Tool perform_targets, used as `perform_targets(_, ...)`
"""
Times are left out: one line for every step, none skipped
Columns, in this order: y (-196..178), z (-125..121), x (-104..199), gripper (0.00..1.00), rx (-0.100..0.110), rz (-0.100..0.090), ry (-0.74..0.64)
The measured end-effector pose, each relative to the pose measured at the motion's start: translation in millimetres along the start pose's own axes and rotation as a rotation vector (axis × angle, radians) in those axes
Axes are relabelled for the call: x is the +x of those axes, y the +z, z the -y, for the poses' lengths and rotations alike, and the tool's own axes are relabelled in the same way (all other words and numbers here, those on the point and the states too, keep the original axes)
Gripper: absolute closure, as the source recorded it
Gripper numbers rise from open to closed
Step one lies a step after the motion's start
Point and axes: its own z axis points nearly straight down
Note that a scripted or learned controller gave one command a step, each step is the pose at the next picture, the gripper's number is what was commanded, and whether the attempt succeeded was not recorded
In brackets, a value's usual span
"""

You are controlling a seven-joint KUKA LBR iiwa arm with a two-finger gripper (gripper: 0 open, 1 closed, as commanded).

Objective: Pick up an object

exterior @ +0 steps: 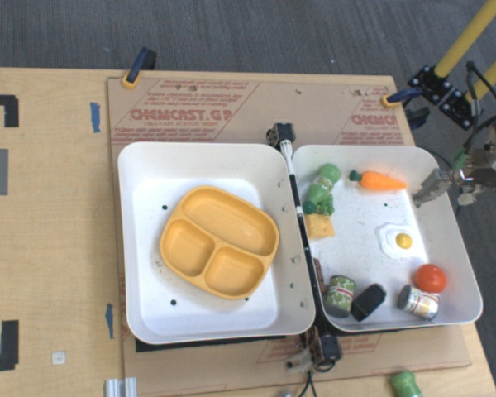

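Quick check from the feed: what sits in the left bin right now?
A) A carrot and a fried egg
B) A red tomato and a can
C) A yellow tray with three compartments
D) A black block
C: the yellow divided tray lies alone in the left bin, while the carrot, fried egg and tomato all lie in the right bin.

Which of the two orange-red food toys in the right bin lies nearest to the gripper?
The carrot, at the bin's far edge; the tomato sits farther from the gripper.
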Motion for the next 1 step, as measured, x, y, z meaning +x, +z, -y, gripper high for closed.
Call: perform_targets(81.5, -119.1, 40.0, 0.00, 0.002, -0.001, 0.195)
